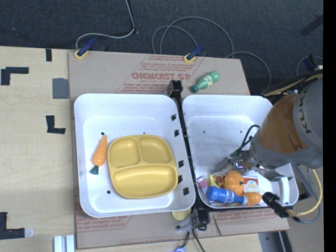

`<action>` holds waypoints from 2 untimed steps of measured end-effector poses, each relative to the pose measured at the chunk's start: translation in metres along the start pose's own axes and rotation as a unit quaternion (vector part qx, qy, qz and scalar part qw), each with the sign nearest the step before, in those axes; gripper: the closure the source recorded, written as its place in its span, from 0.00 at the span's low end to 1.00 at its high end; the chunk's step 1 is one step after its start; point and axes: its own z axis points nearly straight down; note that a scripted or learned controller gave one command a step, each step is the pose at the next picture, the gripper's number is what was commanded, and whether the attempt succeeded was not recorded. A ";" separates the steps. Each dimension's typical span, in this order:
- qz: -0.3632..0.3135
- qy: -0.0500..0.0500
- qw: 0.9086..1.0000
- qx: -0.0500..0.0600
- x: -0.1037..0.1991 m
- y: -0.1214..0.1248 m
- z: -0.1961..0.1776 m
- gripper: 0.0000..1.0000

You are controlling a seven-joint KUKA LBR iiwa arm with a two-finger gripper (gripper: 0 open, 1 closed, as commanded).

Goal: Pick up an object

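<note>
Low in the right bin (pixel 220 125) lies a small heap of toys. An orange round fruit (pixel 233 182) rests in its middle, with a blue bottle (pixel 224 196) lying in front of it and a second orange piece (pixel 252 197) to the right. My gripper (pixel 235 165) reaches in from the right and sits just above and behind the orange fruit, close to it or touching it. The arm's orange band (pixel 281 130) rises behind it and hides the bin's right side. A red-and-white flat item (pixel 251 183) lies partly under the fruit.
The left bin (pixel 86 114) holds a yellow divided plate (pixel 143 165) and a toy carrot (pixel 99 152) along its left side. A green bottle (pixel 205 81) lies outside on the cardboard behind the right bin. Cables run across the dark floor at the back.
</note>
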 end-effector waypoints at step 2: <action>-0.003 0.001 1.000 -0.002 0.018 0.001 -0.131 1.00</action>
